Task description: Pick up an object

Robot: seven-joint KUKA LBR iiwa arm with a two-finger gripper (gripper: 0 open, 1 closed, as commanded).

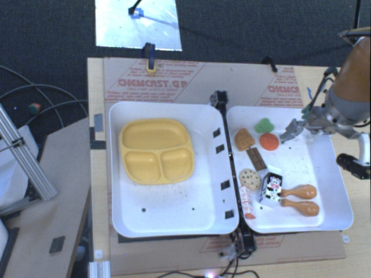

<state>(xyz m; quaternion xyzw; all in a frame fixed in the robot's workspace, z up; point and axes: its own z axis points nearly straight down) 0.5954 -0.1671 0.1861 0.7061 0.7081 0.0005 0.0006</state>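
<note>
I have the gripper [291,131] near the right bin's [342,204] far edge; fingers unreadable. I'd descend squarely over the orange disc [269,142], probably nearest.

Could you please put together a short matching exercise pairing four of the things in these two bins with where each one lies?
Things:
1. yellow divided tray
2. green toy
3. cookie
4. two drumsticks

Places:
A. right bin, near its front right corner
B. left bin, alone in it
C. right bin, just behind the round orange toy
D. right bin, near the divider, in front of the brown bar

Pairs: 1-B, 2-C, 3-D, 4-A
</note>
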